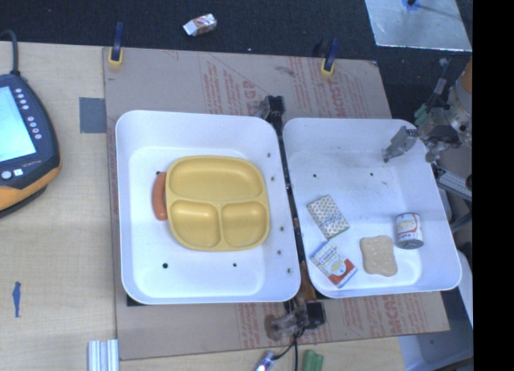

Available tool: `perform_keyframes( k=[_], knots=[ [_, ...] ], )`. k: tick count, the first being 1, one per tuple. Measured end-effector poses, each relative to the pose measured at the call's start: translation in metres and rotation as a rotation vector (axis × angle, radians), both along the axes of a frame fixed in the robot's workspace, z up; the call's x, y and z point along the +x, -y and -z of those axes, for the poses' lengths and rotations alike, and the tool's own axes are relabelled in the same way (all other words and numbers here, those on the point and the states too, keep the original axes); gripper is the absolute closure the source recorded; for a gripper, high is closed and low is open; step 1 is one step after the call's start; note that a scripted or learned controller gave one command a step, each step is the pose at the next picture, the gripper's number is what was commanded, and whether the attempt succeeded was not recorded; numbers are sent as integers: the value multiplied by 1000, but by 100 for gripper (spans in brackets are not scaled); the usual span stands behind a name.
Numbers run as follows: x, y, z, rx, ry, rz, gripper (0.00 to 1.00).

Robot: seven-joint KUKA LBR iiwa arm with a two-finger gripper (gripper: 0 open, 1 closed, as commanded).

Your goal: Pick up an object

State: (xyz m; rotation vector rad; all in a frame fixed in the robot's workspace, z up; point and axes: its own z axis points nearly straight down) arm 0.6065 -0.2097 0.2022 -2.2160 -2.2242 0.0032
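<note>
gripper [399, 146] over right bin [353, 140] far-right corner, arm cut off | jaw state unclear | hot dog [159, 195] half-hidden under yellow tray [217, 201]

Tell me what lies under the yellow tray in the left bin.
An orange, sausage-like thing pokes out from under the yellow tray's left edge, resting on the left bin floor. How far it runs beneath, and anything else under the tray, is covered.

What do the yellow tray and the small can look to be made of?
The yellow tray looks like moulded plastic with a matte finish: uniform colour, rounded compartment walls, soft sheen. The small can in the right bin seems to be metal with a printed label: pale shiny top, coloured band around its side. Too small to be sure.
</note>
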Motion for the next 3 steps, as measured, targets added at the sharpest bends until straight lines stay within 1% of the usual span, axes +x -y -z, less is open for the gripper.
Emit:
perform_keyframes(
  k=[1,2,3],
  knots=[
    [-69,-100,98,1,-1,-3,0],
    [-43,-114,107,-2,4,-2,0],
    [12,-116,107,0,7,1,0]
  ],
)
